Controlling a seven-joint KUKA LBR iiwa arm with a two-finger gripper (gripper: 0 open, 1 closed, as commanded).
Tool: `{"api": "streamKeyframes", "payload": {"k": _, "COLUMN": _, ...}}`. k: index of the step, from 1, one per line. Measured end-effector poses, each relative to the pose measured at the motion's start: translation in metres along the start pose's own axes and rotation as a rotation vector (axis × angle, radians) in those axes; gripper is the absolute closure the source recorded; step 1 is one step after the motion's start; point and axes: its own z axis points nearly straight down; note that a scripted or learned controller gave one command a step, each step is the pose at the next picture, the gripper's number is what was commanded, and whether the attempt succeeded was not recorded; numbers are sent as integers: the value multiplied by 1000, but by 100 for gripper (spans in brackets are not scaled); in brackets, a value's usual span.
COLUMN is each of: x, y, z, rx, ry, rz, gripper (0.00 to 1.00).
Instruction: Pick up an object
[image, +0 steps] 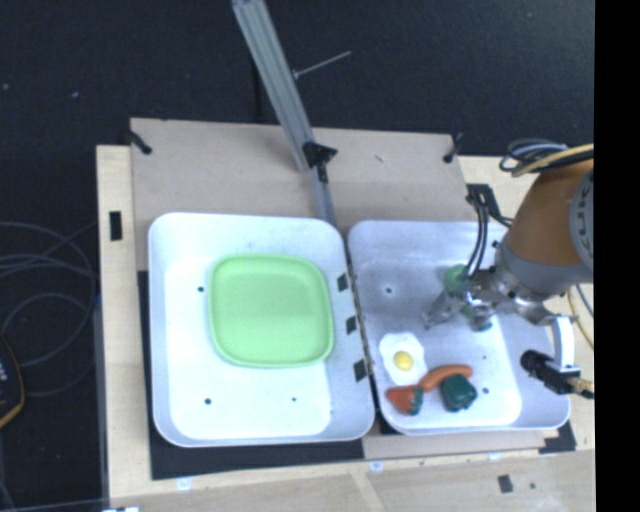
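Whether the fingers are apart or together, you cannot tell; the gripper (455, 300) hangs over the right bin (380, 250) near its middle. You see a fried egg (402, 358), sausage (444, 376) and dark green object (459, 394) clustered along that bin's front edge, and a green plate (270, 310) in the left bin (180, 300).

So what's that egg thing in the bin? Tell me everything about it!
The fried egg looks like a toy: a flat white blob with wavy edges and a round yellow yolk near its middle, smooth like plastic. It lies flat on the floor of the right bin, near that bin's left wall and toward the front. An orange sausage-shaped piece and a red piece lie close beside it; whether they touch it is hard to tell.
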Motion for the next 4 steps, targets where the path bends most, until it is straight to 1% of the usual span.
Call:
{"api": "streamKeyframes", "payload": {"k": 1, "x": 0, "y": 0, "z": 40, "rx": -3, "ry": -1, "rz": 0, "gripper": 0}}
{"api": "streamKeyframes", "payload": {"k": 2, "x": -1, "y": 1, "z": 28, "rx": -7, "ry": 0, "rz": 1, "gripper": 100}}
{"api": "streamKeyframes", "payload": {"k": 3, "x": 1, "y": -8, "z": -24, "rx": -9, "ry": -1, "rz": 0, "gripper": 100}}
{"api": "streamKeyframes", "payload": {"k": 4, "x": 0, "y": -7, "z": -77, "rx": -9, "ry": -1, "rz": -1, "gripper": 100}}
